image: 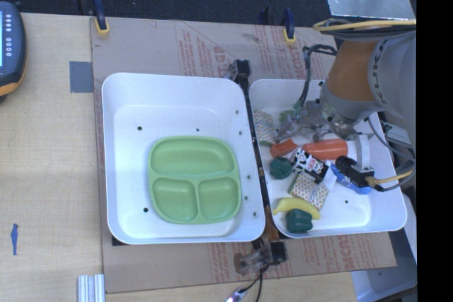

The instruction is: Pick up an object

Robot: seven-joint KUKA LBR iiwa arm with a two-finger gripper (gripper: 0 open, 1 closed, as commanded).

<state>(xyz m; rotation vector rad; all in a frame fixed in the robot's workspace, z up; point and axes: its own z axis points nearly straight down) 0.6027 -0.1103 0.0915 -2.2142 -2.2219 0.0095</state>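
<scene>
Camera view: we found the arm (368,78) at the frame's right, its hand (306,118) low in the right bin (386,219); grip state, cannot tell. Toy clutter lay below it: orange carrot (327,149), banana (291,204). Left bin (124,152) held a green tray (193,179).

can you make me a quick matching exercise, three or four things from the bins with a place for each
Things:
1. green tray
2. banana
3. carrot
4. arm's orange band

Places:
A. front of the right bin, beside a green pepper
B. above the right bin's back edge
C. middle of the left bin
D. middle of the right bin, just below the wrist

Pairs: 1-C, 2-A, 3-D, 4-B
</scene>
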